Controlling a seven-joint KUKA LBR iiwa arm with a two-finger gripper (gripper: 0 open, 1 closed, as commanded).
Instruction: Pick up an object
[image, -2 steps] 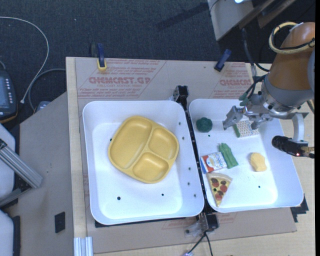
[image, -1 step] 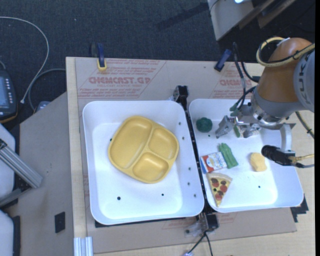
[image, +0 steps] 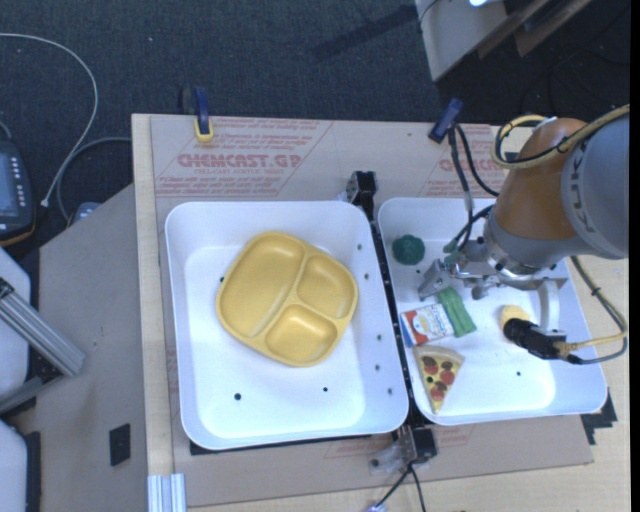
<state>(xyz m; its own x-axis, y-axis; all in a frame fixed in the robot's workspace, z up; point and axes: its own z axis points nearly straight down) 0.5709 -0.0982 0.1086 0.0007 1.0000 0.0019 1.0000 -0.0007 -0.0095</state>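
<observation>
Gripper (image: 447, 281) low in right bin (image: 560, 400), finger state: cannot tell, wrist hardware blocks view. Nothing seen held. Green stick (image: 458, 311) just below gripper, nearly touching; long axis runs diagonal, from gripper tip down and away to lower right. Likely target. Red-white packet (image: 428, 324) just beside stick, lower-left of gripper. Pizza slice toy (image: 439, 374) further below. Green round piece (image: 408, 248) up-left of gripper, near. Yellow item (image: 515, 314) right of stick, beside black piece. Yellow divided plate (image: 288, 297) well apart, far left, in left bin (image: 200, 400).
</observation>
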